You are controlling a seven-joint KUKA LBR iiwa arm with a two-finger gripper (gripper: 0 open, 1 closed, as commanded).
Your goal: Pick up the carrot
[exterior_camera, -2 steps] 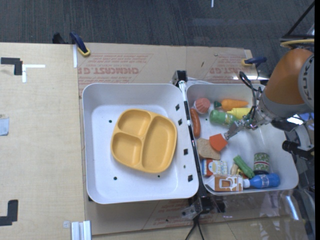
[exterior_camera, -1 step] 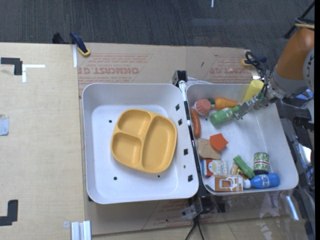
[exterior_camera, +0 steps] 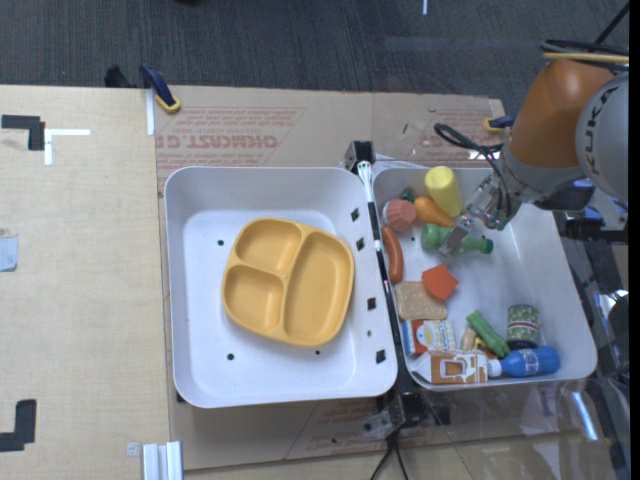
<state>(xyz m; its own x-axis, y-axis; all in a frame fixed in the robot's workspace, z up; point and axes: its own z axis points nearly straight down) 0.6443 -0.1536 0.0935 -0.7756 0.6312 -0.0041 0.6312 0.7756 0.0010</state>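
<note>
The pincer (exterior_camera: 462, 236), its state impossible to tell, is hovering beside the carrot (exterior_camera: 432, 211); crowding neighbours are risking a misgrab.

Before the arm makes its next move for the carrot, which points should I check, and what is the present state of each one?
1. Carrot in sight in the right bin: ok.
2. Gripper above the carrot: not ok; it sits to the lower right of it, over a green item.
3. Free room around the carrot: not ok; a yellow bottle and a reddish round fruit lie close against it.
4. Finger opening: cannot tell.
5. Nothing held: cannot tell; the finger ends are too blurred.
6. Left bin with its yellow divided plate away from the arm's path: ok.
</note>
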